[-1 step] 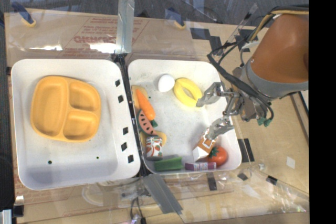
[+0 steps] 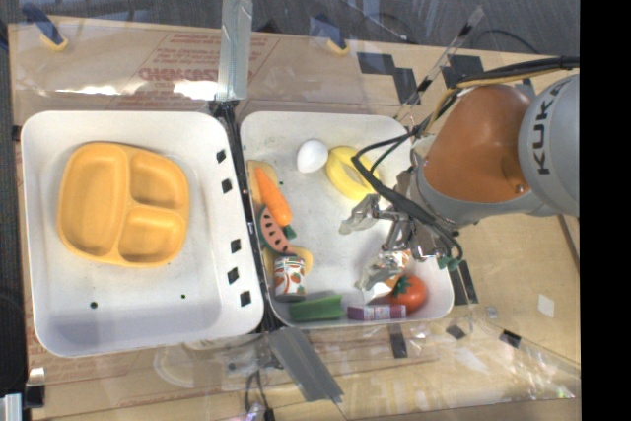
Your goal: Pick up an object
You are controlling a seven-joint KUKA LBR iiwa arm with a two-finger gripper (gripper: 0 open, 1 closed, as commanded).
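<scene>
The gripper (image 2: 380, 242) was positioned over the right-hand part of the right bin (image 2: 325, 128), at the centre-right of the frame, with the grey arm (image 2: 483, 163) entering from the right edge. Two metallic fingers were seen, one (image 2: 357, 215) towards the middle of the bin and one (image 2: 383, 269) lower down, well apart from each other, so the gripper was judged to be spread wide; nothing was seen between them. The nearest object was a red tomato (image 2: 411, 294), which lay just below and slightly right of the lower finger, in the lower right corner of the bin; whether it was touched by that finger could not be determined. A yellow banana (image 2: 343, 171) lay just above the upper finger, its long axis running from upper left to lower right. The tomato was judged the likeliest target, and a short shift towards the lower right of the frame would be needed to centre it between the fingers. The right bin also held a white egg (image 2: 312, 155) beside the banana, an orange carrot (image 2: 273, 197) along the left wall, a watermelon slice (image 2: 273, 234) below it, a small can (image 2: 287, 277), a green vegetable (image 2: 316, 308) and a purple item (image 2: 373, 313) along the bottom wall. The left bin (image 2: 39, 242) held a yellow divided plate (image 2: 123, 202) in its upper half.
</scene>
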